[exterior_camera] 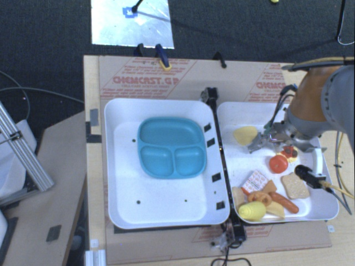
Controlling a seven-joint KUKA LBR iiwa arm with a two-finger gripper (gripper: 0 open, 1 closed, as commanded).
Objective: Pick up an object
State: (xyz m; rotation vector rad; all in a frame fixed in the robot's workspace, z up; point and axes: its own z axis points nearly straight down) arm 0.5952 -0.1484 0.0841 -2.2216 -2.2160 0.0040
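Camera view, claw (259,144) state unclear, beside pale yellow food (245,134), right bin (327,204).

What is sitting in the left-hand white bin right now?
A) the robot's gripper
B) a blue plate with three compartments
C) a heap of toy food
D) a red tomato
B: the blue divided plate lies alone in the left bin, while the toy food, such as the red tomato, and the gripper are over the right bin.
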